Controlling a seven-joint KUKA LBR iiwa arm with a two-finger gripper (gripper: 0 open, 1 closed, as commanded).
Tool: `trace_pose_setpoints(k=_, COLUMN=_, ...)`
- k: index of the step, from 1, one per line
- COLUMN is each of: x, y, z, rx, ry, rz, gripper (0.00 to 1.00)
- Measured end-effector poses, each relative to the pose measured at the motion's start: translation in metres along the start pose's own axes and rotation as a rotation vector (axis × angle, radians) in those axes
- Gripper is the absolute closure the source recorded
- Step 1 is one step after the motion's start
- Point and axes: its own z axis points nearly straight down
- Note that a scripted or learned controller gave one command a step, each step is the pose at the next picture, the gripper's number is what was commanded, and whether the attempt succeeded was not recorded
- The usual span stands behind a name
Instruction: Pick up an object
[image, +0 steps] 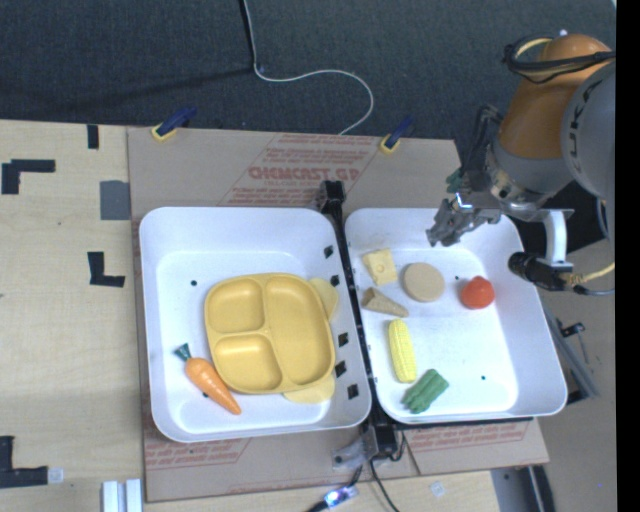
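The arm's small dark gripper (448, 228) hangs over the far edge of the right white bin (520, 385), and it is too dark and blurry to tell how it is set. Below it lie a round tan cookie (423, 281), a red tomato (477, 292), a yellow cheese block (379, 267), a yellow corn cob (401, 350) and a green pepper (425, 390), all untouched. In the left white bin (165, 300), a yellow split plate (268, 330) hides part of a pale yellow piece (308, 392), with an orange carrot (209, 382) just beside it.
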Motion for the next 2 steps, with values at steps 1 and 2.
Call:
trace_pose_setpoints(k=1, x=0.048, y=0.007, z=0.009, rx=0.001, ry=0.000, rz=-0.003, gripper=1.00)
trace_pose_setpoints(k=2, x=0.088, y=0.015, z=0.003, rx=0.000, ry=0.001, rz=-0.005, gripper=1.00)
